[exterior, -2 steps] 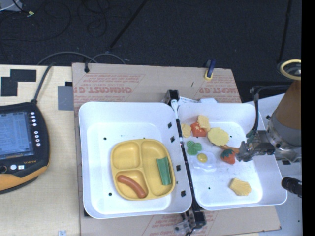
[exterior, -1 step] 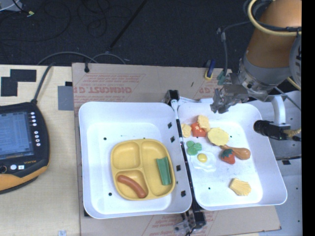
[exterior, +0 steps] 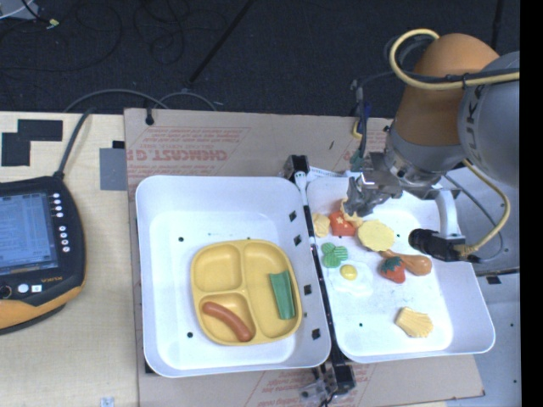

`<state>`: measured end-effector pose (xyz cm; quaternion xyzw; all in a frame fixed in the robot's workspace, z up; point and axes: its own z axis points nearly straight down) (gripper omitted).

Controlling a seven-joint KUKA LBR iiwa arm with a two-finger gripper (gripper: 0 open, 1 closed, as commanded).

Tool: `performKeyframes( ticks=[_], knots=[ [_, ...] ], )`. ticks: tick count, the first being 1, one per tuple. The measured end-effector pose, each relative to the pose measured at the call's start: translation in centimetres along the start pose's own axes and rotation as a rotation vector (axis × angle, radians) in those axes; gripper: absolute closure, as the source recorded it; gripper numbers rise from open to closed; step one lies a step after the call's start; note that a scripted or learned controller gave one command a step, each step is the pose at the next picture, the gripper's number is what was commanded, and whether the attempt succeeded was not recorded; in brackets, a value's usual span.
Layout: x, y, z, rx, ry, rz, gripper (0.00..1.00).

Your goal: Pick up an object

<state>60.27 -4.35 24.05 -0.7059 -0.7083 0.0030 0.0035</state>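
Your gripper [exterior: 363, 200] sits low at twelve o'clock of the right bin [exterior: 458, 329], over a red-orange toy [exterior: 343, 225]; whether its jaws are apart or touching anything, I cannot tell. The wrist hides the bin's far rim. The left bin [exterior: 170, 312] holds a yellow tray [exterior: 222, 270] bearing a sausage [exterior: 226, 320] and a green block [exterior: 282, 295]. Cardboard [exterior: 212, 147] underlies both bins.

One fixed camera looks down on my bench [exterior: 93, 134] from above, at a slant, far enough back to take in both white bins whole: the left bin [exterior: 161, 227] and the right bin [exterior: 462, 312] side by side. My arm [exterior: 450, 91] enters from the frame's right. Past the bench's far edge the dark floor [exterior: 212, 32] fills the top of the frame.
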Motion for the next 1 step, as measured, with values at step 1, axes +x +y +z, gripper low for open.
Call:
performKeyframes(
  ticks=[1],
  knots=[
    [4.5, -4.16, -8.15, -0.011, 0.001, -0.001, 1.0]
  ],
)
